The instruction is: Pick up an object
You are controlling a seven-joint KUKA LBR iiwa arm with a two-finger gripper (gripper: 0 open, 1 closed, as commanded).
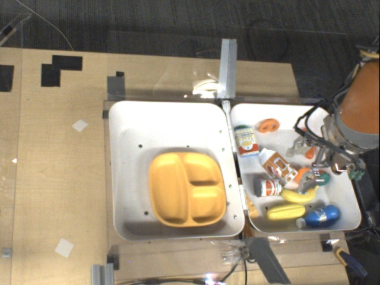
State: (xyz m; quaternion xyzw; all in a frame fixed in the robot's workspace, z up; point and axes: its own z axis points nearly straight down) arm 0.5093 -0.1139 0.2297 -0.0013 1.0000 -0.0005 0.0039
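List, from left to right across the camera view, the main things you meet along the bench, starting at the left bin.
Left bin → yellow divided tray → small carton → red-labelled can → tool → blue bottle.

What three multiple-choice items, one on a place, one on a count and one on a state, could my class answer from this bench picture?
1. Where does the yellow divided tray lie?
A. In the left bin
B. In the right bin
C. On the wooden bench outside the bins

2. How many bananas lie in the right bin?
A. None
B. Two
C. Five

3. How does the blue bottle rest?
A. Standing upright
B. Lying on its side
C. Hanging from the gripper

Answers:
1 A: the tray sits on the left bin floor.
2 B: one banana lies just above another banana.
3 B: its body lies flat by the bin's near edge.
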